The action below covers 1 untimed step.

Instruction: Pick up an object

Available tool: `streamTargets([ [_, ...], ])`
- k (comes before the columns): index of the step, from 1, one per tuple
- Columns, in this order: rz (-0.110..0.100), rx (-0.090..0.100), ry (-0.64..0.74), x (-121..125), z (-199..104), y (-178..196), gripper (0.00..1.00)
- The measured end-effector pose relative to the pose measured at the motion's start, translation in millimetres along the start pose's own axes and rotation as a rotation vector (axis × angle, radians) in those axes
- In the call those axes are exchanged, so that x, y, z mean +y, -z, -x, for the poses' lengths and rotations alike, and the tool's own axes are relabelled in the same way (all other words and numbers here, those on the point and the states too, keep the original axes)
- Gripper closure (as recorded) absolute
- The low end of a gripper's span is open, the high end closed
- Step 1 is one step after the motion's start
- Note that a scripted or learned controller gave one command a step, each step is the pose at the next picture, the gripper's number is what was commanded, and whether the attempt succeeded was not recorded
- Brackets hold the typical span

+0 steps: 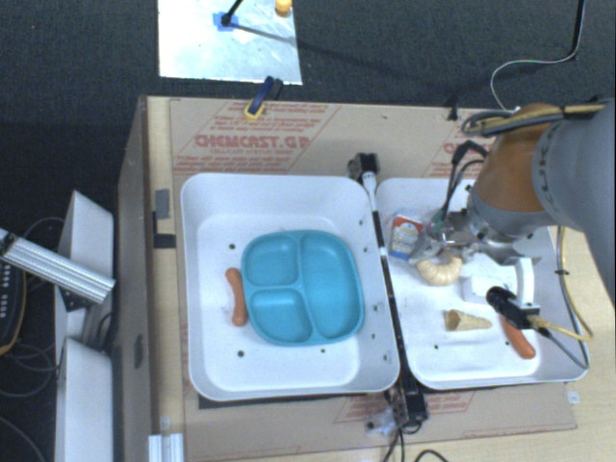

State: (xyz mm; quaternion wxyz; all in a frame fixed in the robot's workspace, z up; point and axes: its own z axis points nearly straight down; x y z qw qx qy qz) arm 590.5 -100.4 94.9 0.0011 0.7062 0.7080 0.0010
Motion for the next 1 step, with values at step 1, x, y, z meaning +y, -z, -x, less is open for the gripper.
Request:
streamTargets([
  [1, 0.000, 0.000, 0.001, -42.4, -56.8, 90.2, 1.00],
])
